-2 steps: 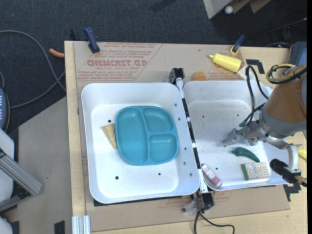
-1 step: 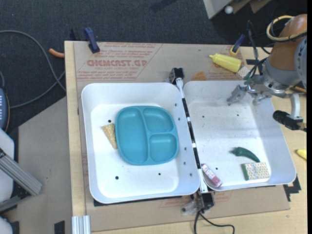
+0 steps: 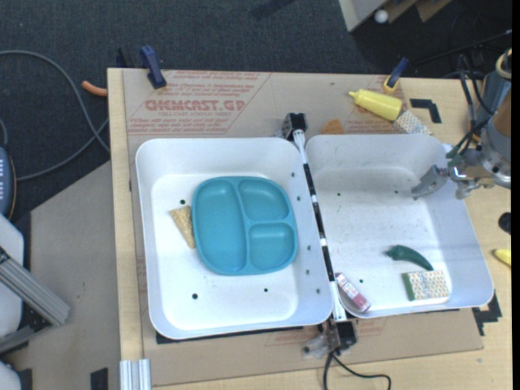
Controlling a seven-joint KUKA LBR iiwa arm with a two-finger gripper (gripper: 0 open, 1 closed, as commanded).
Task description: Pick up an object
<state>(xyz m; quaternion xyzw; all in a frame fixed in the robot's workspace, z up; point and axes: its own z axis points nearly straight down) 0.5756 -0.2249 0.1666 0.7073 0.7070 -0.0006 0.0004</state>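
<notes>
Nearest us, a small pink-and-white wrapped packet (image 3: pixel 352 292) is lying at the right bin's (image 3: pixel 370 157) front-left corner, near a dark green curved piece (image 3: pixel 409 257). We are hovering the gripper (image 3: pixel 445 177) over the far right rim; whether it is clenched or released, we cannot tell. Centring above the green piece before descending seems wisest.

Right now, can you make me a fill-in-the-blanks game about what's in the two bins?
1. The teal plate lies in the ____ bin.
2. The plate has ____ compartments.
3. The green thing lies in the same bin as the sponge, just ____ it in the view.
4. A yellow bottle lies on the ____, outside both bins.

Missing words: left; three; above; bench
</notes>
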